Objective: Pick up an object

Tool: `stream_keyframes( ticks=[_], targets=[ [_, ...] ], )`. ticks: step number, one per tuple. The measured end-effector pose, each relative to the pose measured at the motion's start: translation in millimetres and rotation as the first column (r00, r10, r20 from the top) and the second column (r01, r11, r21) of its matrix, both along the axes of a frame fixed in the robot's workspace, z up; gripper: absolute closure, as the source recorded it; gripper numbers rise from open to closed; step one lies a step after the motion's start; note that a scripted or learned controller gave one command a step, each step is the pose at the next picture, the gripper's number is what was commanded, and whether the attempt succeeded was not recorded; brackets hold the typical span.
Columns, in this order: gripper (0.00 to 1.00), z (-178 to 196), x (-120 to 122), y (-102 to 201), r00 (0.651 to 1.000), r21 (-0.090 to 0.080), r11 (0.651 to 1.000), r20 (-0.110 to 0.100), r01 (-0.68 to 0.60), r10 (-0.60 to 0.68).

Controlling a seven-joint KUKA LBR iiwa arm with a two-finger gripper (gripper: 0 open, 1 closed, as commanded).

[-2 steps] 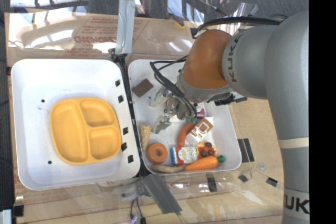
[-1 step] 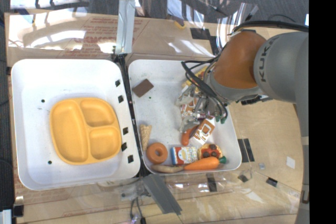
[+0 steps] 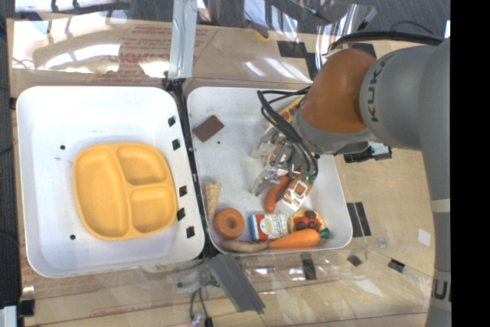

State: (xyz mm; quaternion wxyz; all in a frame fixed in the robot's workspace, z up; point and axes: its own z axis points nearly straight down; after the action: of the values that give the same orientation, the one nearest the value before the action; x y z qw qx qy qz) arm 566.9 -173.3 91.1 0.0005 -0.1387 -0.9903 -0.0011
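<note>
In the right bin (image 3: 230, 99), my gripper (image 3: 269, 163) hangs low over the middle, reaching in from the right under the orange wrist band (image 3: 341, 92). An orange-red sausage (image 3: 273, 196) lies just below it, touching or very near its lower tip. Along the bin's front lie a carrot (image 3: 295, 240), a small carton (image 3: 269, 226), a donut (image 3: 229, 223) and a waffle cone (image 3: 212, 197). A brown square piece (image 3: 207, 128) lies at the bin's upper left. The arm hides the bin's right part.
The left bin (image 3: 46, 111) holds a yellow divided plate (image 3: 122, 190). A black divider (image 3: 184, 157) runs between the bins. A small fruit cluster (image 3: 308, 220) and a white packet (image 3: 296, 191) sit by the sausage. Cables loop beside the wrist.
</note>
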Motion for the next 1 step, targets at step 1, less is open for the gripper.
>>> stream_keyframes(
  ticks=[1],
  targets=[
    [0.0,-1.5,-11.4,74.6,0.999,0.001,0.999,-0.004,0.041,-0.041]
  ],
)
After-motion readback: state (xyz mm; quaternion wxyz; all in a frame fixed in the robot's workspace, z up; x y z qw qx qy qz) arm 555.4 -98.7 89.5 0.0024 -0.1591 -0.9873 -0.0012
